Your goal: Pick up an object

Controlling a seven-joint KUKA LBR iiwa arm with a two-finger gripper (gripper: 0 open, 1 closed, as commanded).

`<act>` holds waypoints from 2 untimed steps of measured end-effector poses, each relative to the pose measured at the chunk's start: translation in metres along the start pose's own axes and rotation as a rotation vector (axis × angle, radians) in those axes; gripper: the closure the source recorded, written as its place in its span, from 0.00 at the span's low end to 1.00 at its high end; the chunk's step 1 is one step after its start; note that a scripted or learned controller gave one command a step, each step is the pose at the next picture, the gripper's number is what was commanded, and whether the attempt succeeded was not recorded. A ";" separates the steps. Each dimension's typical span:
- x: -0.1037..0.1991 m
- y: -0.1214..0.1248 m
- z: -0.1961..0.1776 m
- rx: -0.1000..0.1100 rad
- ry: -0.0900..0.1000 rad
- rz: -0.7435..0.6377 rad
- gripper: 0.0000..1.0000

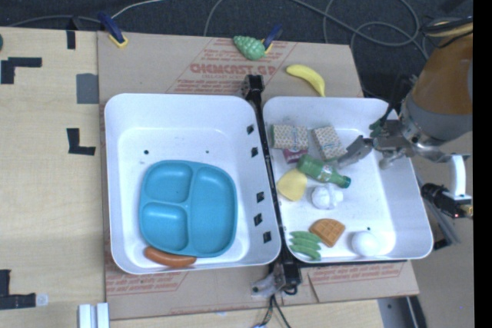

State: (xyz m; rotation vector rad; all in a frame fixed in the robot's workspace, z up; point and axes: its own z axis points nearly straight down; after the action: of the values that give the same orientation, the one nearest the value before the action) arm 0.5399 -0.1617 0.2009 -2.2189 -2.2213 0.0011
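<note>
Green bottle (324, 171) is the thing nearest to your claw (360, 149); it lies in the right bin (400, 200), just to the left of the claw and a little lower. Its long axis runs from upper left to lower right, so you would need to close across it. Beside the bottle lie a yellow piece (292, 185) and a white ball (325, 197). Your arm (442, 100) reaches in from the right, low over the bin. Whether the claw is released or clenched, I cannot tell.
</note>
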 end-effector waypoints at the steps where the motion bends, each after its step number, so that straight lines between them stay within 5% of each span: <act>1: 0.045 0.053 0.102 0.003 0.001 -0.001 0.00; 2: 0.059 0.086 0.115 -0.003 -0.001 -0.001 0.00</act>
State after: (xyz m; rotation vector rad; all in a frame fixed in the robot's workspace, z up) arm 0.6258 -0.1027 0.0860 -2.2194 -2.2247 -0.0013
